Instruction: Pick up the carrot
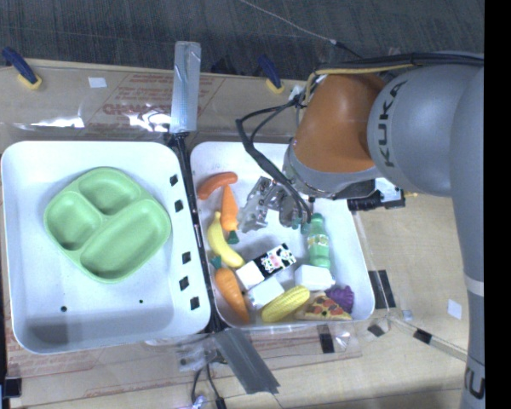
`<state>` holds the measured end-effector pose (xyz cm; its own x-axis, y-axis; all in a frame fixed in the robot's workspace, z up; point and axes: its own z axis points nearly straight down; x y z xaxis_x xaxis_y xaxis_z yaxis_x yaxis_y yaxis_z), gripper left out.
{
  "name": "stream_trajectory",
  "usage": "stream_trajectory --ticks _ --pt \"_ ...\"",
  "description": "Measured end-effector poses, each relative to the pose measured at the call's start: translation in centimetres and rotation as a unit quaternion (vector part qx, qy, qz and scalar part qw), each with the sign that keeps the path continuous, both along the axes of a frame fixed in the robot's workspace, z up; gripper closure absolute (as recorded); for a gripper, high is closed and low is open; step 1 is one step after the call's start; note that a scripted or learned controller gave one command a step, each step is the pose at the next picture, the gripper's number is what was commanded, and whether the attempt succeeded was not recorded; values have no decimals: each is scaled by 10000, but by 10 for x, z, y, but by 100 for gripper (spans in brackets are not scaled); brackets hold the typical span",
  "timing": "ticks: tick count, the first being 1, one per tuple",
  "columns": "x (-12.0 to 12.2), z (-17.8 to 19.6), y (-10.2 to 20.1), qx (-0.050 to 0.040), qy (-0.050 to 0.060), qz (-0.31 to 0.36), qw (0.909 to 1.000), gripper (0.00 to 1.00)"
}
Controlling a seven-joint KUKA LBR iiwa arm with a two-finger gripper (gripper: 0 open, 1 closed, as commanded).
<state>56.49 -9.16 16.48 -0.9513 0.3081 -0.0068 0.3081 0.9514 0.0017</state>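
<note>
A slim orange carrot [229,207] lies in the right bin [358,254] near its left wall, pointing toward the back, between a red-orange sausage [217,183] and a yellow banana [221,240]. A second, stubbier orange carrot-like piece [230,290] with a green top lies at the bin's front left. My gripper [265,213] hangs over the middle of this bin, just right of the slim carrot and apart from it. It is open, with nothing between its fingers [252,204].
The right bin also holds a green bottle [318,239], a black-and-white carton [276,259], white blocks [313,277], a corn cob [284,304], a pizza slice [326,307] and purple grapes [342,296]. The left bin [34,322] bears a green divided plate [107,221].
</note>
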Motion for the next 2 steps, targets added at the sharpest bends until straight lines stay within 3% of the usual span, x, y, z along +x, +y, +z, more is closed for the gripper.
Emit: stream_trajectory --ticks 1,2 --pt "-35 27 86 12 50 -1725 9850 100" --pt "-86 27 137 12 52 -2297 9732 100"
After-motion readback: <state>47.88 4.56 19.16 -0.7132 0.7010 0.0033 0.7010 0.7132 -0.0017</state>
